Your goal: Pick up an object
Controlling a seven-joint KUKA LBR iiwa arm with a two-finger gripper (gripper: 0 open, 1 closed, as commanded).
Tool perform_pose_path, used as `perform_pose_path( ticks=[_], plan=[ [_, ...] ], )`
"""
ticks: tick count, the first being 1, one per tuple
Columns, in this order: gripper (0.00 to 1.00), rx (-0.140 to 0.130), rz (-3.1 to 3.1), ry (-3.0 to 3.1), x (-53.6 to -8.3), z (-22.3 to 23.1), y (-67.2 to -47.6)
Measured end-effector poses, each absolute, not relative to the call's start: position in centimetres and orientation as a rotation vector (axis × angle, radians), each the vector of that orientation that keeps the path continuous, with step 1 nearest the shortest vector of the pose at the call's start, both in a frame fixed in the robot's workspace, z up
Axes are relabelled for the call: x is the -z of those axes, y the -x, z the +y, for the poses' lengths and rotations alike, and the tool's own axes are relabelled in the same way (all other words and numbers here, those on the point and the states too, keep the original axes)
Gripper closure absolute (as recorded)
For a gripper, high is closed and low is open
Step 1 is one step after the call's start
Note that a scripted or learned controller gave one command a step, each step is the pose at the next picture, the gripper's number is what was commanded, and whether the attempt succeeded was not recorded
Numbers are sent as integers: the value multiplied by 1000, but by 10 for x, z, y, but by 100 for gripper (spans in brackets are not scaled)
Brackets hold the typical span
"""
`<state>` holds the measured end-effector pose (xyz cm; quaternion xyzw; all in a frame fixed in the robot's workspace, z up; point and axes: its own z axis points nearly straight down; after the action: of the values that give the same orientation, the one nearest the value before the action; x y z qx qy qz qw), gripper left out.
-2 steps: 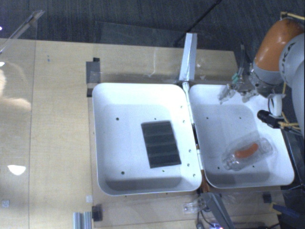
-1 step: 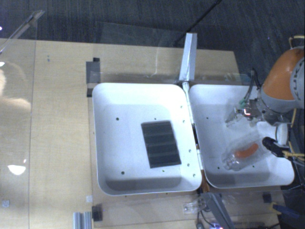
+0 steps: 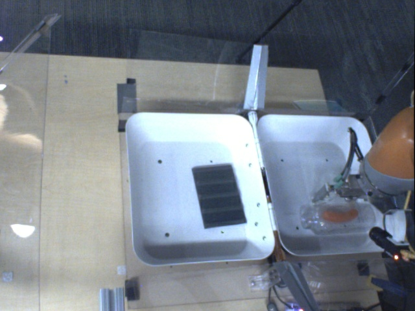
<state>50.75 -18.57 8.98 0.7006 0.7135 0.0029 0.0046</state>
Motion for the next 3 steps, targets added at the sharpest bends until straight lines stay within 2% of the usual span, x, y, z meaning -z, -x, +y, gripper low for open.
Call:
perform_pose_path(
  ticks=[1,2,3],
  plan=[
    [0,-15,2356,-2051,-91,-142,-493],
    [0,-17,2351,-2065,-90,-102,-558],
    [0,-17,2351,-2065,-90,-102,-558]
  ],
)
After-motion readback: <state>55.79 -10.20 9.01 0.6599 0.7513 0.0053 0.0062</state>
